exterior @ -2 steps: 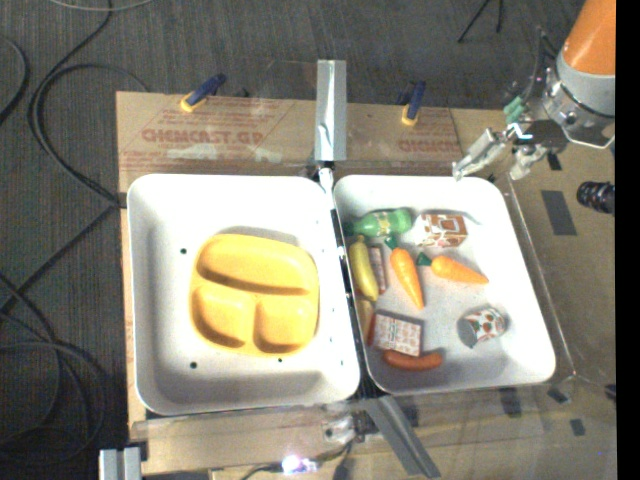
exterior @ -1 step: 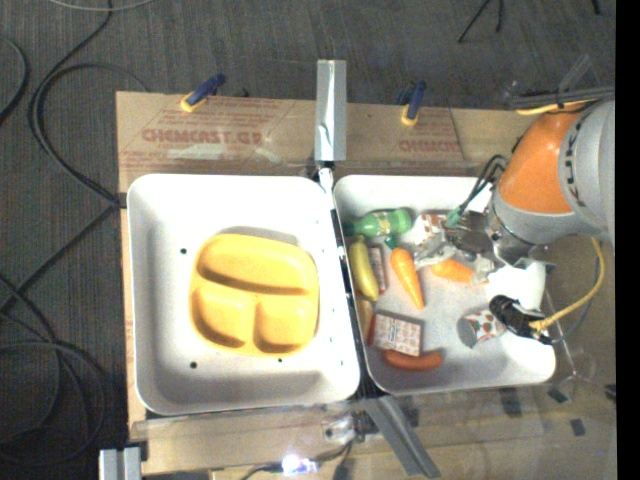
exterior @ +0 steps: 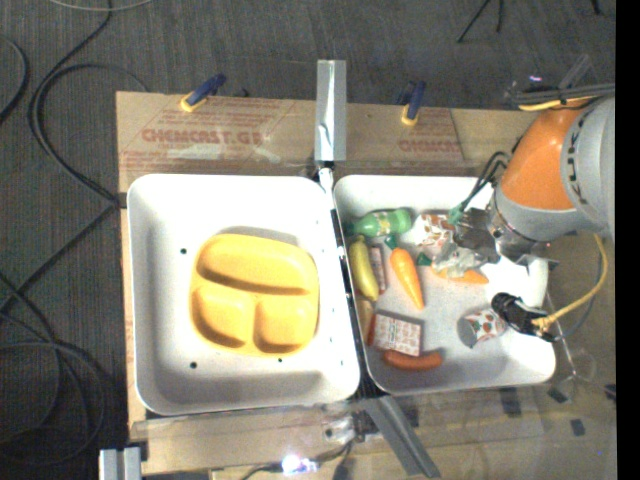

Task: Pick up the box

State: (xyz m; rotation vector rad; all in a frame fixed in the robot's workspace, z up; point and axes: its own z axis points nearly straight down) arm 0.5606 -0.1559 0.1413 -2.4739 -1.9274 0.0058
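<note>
The box [exterior: 398,334] is a small flat red and white carton lying in the right bin [exterior: 520,373], near its front left, just above a red sausage [exterior: 411,360]. My gripper [exterior: 468,243] hangs low over the back right part of that bin, above a crumpled wrapper [exterior: 452,261] and an orange piece. It is well to the right of the box and farther back, not touching it. The grey arm with its orange band [exterior: 540,173] comes in from the right.
The right bin also holds a green bottle [exterior: 381,223], a banana [exterior: 362,268], a carrot [exterior: 406,276], a patterned packet [exterior: 435,230] and a small patterned cup [exterior: 482,326]. A yellow divided tray [exterior: 256,291] lies in the left bin [exterior: 160,368].
</note>
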